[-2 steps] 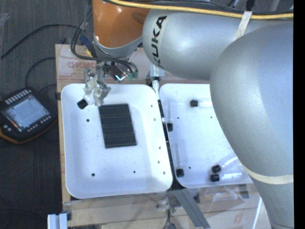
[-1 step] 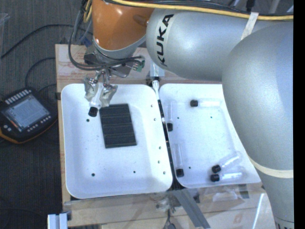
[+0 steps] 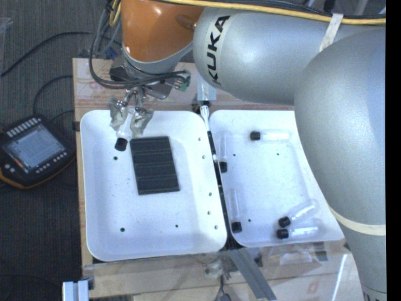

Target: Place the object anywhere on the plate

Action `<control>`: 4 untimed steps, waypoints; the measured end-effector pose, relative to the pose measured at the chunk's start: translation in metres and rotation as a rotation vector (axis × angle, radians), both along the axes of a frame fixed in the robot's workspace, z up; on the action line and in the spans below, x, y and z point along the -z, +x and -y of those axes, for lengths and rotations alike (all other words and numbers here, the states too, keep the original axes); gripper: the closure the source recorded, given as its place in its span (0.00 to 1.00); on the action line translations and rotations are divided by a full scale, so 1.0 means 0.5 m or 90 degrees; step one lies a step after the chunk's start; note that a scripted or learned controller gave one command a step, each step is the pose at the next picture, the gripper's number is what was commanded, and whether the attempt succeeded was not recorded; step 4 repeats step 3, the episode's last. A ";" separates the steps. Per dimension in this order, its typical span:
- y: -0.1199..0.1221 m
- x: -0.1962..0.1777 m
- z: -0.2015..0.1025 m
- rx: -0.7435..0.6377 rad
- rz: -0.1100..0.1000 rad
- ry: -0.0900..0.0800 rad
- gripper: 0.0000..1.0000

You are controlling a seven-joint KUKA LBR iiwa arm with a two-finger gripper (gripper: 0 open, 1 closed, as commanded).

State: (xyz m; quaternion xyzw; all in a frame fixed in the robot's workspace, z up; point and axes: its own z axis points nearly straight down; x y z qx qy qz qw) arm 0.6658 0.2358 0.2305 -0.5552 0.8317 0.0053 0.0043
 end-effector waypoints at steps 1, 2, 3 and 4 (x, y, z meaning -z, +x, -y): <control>0.002 -0.019 -0.003 0.003 0.001 0.005 1.00; 0.003 -0.037 -0.005 0.005 0.001 0.010 1.00; 0.005 -0.056 -0.007 0.008 0.002 0.015 1.00; 0.005 -0.056 -0.007 0.008 0.002 0.015 1.00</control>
